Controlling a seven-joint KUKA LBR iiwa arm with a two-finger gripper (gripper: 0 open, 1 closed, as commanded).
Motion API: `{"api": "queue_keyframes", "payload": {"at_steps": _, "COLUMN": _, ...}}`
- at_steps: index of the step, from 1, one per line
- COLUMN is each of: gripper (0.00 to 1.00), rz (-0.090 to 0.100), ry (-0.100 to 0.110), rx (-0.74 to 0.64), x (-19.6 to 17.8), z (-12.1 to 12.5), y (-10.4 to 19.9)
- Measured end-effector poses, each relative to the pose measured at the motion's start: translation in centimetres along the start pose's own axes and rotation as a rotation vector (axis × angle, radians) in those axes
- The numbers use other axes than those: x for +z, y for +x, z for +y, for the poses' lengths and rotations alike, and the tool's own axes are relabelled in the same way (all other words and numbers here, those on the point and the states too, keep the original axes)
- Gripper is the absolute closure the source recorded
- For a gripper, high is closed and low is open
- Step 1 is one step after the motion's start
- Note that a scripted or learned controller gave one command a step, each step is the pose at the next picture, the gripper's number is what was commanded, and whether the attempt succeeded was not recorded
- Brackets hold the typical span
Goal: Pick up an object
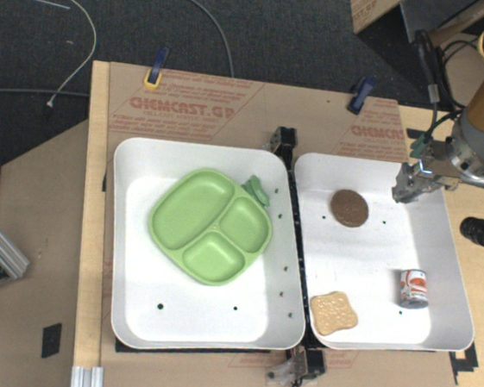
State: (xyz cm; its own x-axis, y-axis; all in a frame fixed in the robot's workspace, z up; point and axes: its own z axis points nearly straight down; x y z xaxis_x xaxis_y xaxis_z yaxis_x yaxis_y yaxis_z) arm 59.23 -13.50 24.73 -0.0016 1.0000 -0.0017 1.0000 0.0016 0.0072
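Gripper (407,188) — brown disc (350,207) beside

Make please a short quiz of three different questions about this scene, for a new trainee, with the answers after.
1. True or false: the green divided plate lies in the left bin.
2. How many objects lie in the right bin?
3. Which object is nearest the gripper? A) the small can B) the brown round cookie C) the tan cracker

Key: 1. True. 2. Three: cookie, can and cracker. 3. B; the gripper hangs over the right bin's far right corner, beside the cookie.
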Motion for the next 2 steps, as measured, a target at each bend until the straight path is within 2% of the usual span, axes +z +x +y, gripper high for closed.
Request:
{"api": "queue_keyframes", "payload": {"at_steps": 1, "gripper": 1.00, "rz": 0.001, "ry": 0.003, "rx": 0.000, "x": -3.4, "z": 0.1, "y": 0.0}}
{"api": "queue_keyframes", "payload": {"at_steps": 2, "gripper": 1.00, "rz": 0.003, "ry": 0.009, "rx": -0.003, "x": -2.8, "z": 0.0, "y": 4.7}}
